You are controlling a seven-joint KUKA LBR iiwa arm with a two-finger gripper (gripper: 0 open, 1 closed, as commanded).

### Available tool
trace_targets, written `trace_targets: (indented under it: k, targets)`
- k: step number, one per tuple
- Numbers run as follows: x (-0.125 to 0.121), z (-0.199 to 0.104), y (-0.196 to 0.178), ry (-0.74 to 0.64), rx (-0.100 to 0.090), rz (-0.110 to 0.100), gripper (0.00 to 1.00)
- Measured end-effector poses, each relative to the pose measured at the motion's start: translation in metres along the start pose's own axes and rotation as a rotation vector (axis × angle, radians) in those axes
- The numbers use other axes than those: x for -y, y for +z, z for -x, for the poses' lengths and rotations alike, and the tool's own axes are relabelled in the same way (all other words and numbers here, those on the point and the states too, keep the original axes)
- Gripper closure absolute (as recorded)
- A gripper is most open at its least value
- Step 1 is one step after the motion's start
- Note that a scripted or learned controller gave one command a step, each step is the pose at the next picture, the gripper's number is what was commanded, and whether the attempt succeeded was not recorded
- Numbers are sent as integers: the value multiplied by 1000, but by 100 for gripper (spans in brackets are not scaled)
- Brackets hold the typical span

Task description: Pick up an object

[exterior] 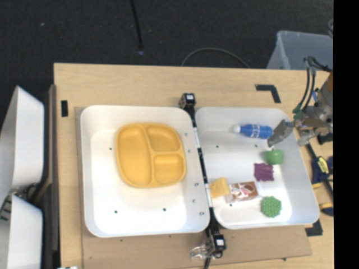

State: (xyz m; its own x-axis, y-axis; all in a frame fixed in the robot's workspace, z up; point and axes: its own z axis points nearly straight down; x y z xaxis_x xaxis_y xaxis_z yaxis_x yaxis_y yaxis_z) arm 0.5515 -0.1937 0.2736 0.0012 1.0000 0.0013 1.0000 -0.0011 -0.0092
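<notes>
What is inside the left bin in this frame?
The left bin holds one yellow divided tray with three compartments, lying flat near the bin's middle. Nothing sits in the compartments. Whatever lies under the tray is covered by it.

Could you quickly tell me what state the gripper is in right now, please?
Gripper: over the right bin, just above the green ball; open or shut cannot be told, and nothing shows held.

Claw [279, 134] over R bin [224, 214] by green ball [275, 156], blue bottle [253, 130]; yellow tray [150, 153] in L bin [101, 206].
</notes>
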Motion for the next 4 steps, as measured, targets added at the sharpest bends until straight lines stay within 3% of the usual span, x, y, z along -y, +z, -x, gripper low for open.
trace_targets:
  k: [1,4]
  targets:
    - [-2,0,-6,-2,2,11,0]
    - [-5,1,168,8,2,13,0]
